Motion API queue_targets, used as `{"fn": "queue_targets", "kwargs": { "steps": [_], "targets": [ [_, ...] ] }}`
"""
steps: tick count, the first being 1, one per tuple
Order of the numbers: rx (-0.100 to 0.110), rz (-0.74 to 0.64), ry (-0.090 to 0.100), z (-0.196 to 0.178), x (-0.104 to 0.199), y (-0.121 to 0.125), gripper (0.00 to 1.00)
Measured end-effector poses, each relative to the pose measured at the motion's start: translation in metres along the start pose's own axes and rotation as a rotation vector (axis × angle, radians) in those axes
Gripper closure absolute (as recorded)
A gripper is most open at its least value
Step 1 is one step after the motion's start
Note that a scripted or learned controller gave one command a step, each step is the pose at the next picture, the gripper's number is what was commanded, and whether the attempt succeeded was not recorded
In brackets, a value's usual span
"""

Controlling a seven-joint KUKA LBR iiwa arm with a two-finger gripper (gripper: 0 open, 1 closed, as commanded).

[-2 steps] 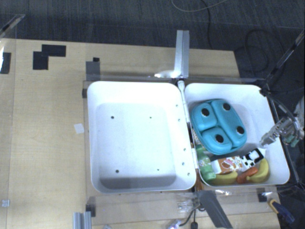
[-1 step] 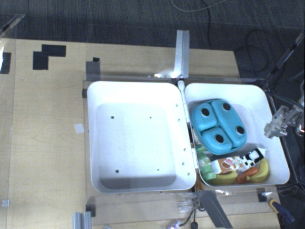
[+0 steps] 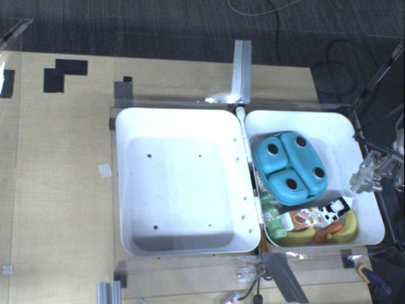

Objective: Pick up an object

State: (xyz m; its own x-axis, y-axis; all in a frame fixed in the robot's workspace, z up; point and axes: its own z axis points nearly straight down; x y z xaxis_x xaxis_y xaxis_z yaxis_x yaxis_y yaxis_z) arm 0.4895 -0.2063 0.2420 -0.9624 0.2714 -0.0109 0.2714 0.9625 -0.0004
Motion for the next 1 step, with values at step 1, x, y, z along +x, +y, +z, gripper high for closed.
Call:
{"fn": "queue_targets", "kwargs": {
  "steps": [1],
  "targets": [
    [-0.001,0.102,0.000,-0.0159,-0.0213,0.0065,1.00]
  ]
}}
